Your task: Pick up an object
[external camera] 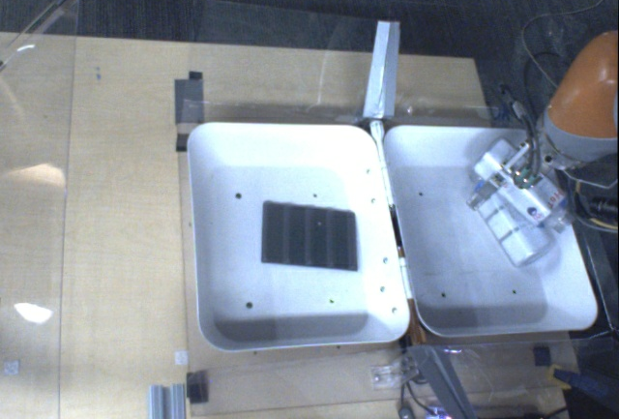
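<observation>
Lying flat in the middle of the left bin [208,214], the dark ribbed rectangular pad [309,236] is the one object on offer, well apart from the arm [590,98]. Across the divider, the gripper [517,204] hangs over the right bin [445,272], pale and translucent against the white floor, so I cannot tell how it is set. To my judgement, it is badly placed for a pick, since the pad sits in the other bin on the tabletop [97,214].
</observation>
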Motion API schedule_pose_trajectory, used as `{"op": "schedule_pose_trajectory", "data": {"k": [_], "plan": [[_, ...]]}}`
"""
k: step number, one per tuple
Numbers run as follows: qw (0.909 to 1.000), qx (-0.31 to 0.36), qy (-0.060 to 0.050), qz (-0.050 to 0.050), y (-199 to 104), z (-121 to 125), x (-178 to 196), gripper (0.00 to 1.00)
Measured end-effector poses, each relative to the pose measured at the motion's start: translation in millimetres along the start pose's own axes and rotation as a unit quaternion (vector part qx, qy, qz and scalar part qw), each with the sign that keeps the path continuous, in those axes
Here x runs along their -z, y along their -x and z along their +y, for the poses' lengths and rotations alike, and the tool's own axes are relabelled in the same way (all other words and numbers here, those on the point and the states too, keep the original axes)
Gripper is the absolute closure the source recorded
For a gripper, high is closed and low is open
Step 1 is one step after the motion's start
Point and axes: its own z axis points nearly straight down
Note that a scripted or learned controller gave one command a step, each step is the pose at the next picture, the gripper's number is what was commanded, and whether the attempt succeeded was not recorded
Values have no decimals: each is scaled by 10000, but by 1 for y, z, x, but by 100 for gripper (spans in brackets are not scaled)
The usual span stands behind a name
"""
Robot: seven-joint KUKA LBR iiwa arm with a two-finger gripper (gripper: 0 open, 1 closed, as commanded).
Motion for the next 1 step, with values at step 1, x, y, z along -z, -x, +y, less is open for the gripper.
{"op": "schedule_pose_trajectory", "data": {"k": [1], "plan": [[9993,330,-95,136,-68,24,71,100]]}}
